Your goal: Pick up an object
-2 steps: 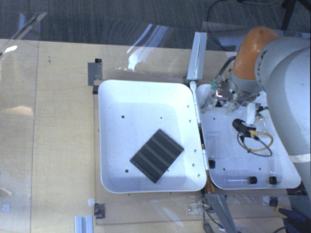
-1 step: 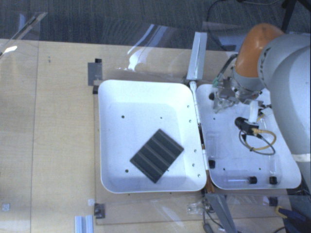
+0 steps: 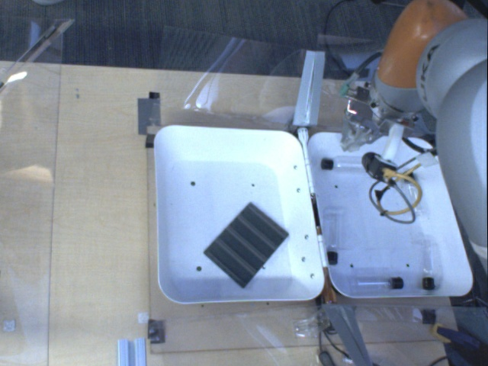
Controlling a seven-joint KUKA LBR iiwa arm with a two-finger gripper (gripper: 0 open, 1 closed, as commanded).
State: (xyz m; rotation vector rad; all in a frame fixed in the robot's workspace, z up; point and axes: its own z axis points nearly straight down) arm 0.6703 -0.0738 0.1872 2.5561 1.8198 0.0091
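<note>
While above right bin (image 3: pixel 457 280), jaws unreadable.

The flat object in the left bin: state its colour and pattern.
Dark grey ribbed panel with parallel ridges, in the camera view.

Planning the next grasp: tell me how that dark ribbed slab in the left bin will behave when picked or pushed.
The dark ribbed slab lies flat, so it probably slides rather than rolls or tips. It looks stiff, since its edges stay straight. Its low profile on the left bin floor likely gives fingers little edge to grip.
</note>
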